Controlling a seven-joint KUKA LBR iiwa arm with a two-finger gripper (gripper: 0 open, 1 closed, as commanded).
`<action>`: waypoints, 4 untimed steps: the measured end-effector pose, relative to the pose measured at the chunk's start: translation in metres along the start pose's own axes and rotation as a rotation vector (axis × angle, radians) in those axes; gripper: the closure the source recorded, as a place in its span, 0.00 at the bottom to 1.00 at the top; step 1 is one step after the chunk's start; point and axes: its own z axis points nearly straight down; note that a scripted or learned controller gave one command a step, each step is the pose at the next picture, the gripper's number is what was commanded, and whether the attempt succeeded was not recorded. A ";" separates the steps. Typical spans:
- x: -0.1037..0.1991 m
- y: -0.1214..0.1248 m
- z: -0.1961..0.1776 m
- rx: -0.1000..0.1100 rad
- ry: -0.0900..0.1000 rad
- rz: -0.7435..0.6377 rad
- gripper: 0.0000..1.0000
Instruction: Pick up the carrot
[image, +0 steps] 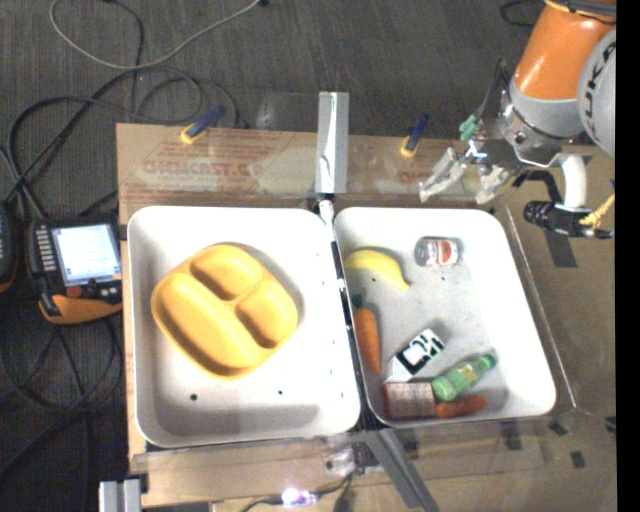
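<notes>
My hand (462, 172) sits above the far rim of the right shallow white bin (520, 300), near its far right corner, over the desk edge rather than over the bin floor. Fingers look spread, pointing toward the view's left, nothing between them. Read it as wide and empty.

The target, a slim orange tapered carrot (368, 338), lies on the floor of the right bin, hard against the wall it shares with the left white bin (170, 400). Long axis runs roughly near-to-far, parallel to that wall, thicker end toward the far side as far as I can tell.

The relation that matters: the carrot is down and to the view's left of my hand, diagonally across the bin, well apart. My judgement is that I need to travel over the curved yellow banana (376, 266) and past the small red-and-silver can (438, 251), then drop in.

The closing axis should cross the carrot, i.e. run left-right in view, so a wrist rotation is likely needed.

Risk: one finger has to fit between carrot and bin wall, and that's tight. The black-and-white box (421, 351) sits just beside the carrot on the other side.

The yellow divided plastic plate (226, 308) in the left bin is irrelevant.
</notes>
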 end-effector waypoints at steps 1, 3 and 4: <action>0.016 0.005 0.148 -0.018 -0.006 -0.135 0.00; -0.003 0.008 0.180 -0.014 -0.005 -0.150 1.00; 0.024 -0.041 0.137 0.000 -0.001 -0.153 1.00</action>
